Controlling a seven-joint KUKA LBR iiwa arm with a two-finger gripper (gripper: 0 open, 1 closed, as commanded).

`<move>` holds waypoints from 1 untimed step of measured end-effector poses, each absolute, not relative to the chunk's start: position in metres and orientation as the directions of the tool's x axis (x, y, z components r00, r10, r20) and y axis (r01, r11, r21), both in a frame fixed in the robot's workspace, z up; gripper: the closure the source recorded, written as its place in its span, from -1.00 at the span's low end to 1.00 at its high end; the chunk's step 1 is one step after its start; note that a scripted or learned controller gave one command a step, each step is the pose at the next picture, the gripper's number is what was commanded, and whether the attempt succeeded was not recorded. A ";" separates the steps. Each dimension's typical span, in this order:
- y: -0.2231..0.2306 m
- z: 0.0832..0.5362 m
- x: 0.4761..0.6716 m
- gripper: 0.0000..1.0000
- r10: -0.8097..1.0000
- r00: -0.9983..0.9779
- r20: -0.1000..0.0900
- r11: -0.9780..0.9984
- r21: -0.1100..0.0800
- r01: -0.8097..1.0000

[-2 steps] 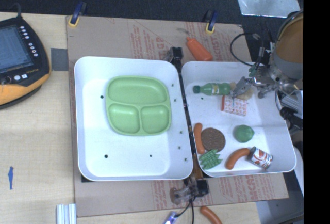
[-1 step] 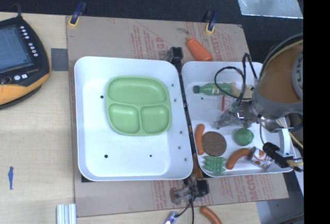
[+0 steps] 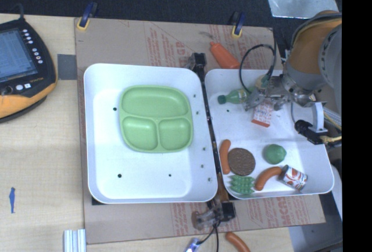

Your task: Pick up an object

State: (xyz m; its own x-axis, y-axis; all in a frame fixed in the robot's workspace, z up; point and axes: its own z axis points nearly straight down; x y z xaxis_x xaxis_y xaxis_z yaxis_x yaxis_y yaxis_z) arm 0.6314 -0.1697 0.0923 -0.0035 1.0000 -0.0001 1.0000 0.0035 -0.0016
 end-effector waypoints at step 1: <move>-0.170 0.102 0.631 1.00 1.000 -0.008 0.000 0.008 -0.004 1.000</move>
